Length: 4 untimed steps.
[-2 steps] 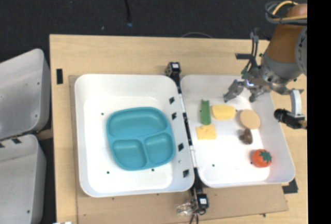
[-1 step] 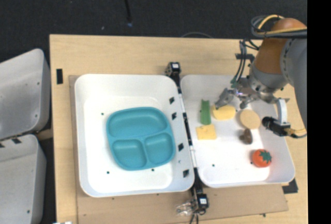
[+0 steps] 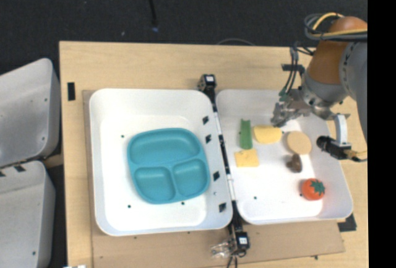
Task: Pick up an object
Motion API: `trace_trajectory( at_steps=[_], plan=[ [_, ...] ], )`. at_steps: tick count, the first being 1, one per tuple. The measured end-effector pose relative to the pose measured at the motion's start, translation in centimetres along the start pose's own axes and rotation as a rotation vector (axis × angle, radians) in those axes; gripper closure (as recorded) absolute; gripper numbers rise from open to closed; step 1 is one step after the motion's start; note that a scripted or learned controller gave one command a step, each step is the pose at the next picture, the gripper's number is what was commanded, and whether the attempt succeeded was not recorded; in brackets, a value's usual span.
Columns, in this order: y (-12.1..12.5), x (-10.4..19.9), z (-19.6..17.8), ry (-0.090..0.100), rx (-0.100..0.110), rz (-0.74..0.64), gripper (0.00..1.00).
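The right bin (image 3: 272, 208) holds several toy foods. A green pod (image 3: 246, 134) lies upright near its left side, with a yellow wedge (image 3: 247, 158) just below it. A pale yellow piece (image 3: 267, 135) sits at the middle, a tan round disc (image 3: 299, 142) to its right, a small dark brown lump (image 3: 295, 163) below the disc, and a red tomato (image 3: 313, 189) near the front right. My gripper (image 3: 283, 113) hangs at the back of this bin, just above and right of the pale yellow piece, with nothing visibly between its fingers.
The left bin (image 3: 111, 211) holds a teal divided plate (image 3: 168, 164). Black clips (image 3: 206, 82) sit along the seam between the bins. The arm's body (image 3: 331, 69) covers the right bin's back right corner. A white surface (image 3: 25, 112) lies off the bench at the left.
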State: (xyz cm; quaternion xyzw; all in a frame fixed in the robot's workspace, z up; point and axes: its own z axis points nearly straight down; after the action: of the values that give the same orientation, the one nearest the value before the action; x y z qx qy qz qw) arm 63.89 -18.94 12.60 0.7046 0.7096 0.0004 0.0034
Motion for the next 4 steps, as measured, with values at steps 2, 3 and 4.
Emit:
trace_trajectory(
  at_steps=[2, 3, 4],
  plan=[
    [0.9, -0.6, -12.6, 0.001, -0.003, 0.0, 1.0],
    [1.0, -0.8, -15.9, 0.002, 0.0, -0.003, 1.0],
    [-1.0, 4.1, -15.5, 0.004, 0.006, 0.002, 1.0]
  ],
)
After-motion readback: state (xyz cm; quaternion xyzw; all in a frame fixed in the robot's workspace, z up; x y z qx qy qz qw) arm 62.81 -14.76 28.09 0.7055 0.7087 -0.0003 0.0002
